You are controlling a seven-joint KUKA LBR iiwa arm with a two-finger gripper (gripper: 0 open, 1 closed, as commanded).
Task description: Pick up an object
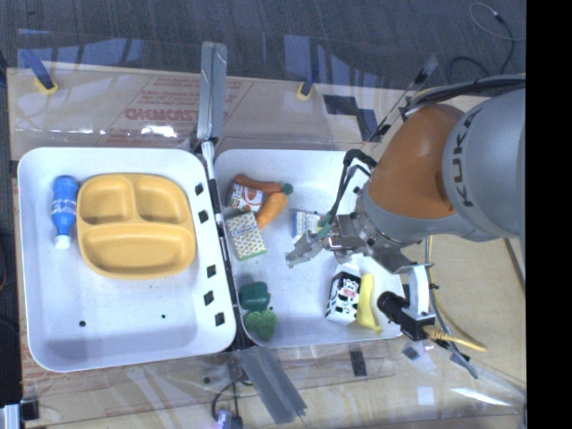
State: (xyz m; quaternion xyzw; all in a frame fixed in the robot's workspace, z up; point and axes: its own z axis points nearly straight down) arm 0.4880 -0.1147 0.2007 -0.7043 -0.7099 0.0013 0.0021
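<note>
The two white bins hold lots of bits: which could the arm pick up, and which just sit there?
Within the job, right bin:
gripper
carrot
patterned packet
green pepper
cow-print carton
banana

Lying apart, left bin:
yellow tray
blue bottle

Yellow divided tray (134, 226) beside a blue bottle (63, 209) in the left white bin (54, 329).

A bench (107, 105) bears two white bins (45, 329) side by side
</note>
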